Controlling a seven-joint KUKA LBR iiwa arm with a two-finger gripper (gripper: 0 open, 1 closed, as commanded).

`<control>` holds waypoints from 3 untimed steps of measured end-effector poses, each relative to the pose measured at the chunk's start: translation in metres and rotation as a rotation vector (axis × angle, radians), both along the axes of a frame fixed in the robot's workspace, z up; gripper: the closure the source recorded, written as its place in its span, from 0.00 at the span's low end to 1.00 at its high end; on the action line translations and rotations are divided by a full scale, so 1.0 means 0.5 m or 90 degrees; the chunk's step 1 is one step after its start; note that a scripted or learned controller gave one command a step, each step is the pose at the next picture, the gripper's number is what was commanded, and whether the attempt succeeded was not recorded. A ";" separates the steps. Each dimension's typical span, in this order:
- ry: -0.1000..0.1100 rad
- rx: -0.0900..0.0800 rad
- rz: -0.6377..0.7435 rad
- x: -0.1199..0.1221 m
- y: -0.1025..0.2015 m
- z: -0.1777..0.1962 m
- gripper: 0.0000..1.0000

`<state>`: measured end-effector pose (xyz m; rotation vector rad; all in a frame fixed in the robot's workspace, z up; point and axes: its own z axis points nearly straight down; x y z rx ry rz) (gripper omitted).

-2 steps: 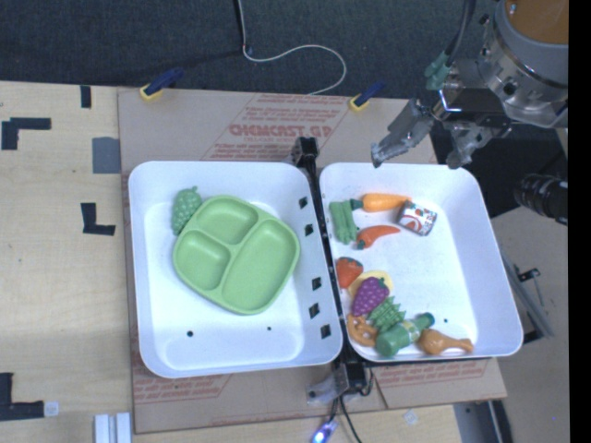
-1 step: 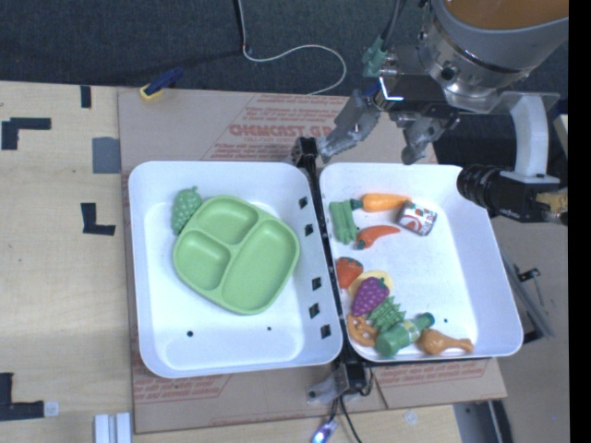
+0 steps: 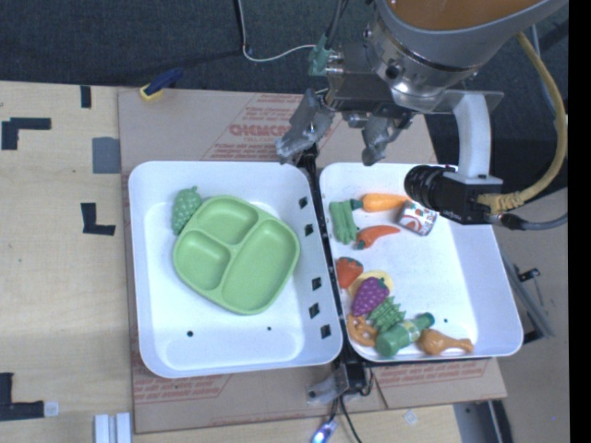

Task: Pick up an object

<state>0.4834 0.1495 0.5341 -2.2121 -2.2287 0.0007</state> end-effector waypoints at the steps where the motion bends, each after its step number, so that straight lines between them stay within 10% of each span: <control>1: 0.000 -0.001 -0.003 0.068 0.019 -0.001 0.00; 2: -0.001 -0.001 -0.001 0.066 0.020 0.021 1.00; 3: 0.001 -0.001 -0.006 0.023 -0.081 0.000 1.00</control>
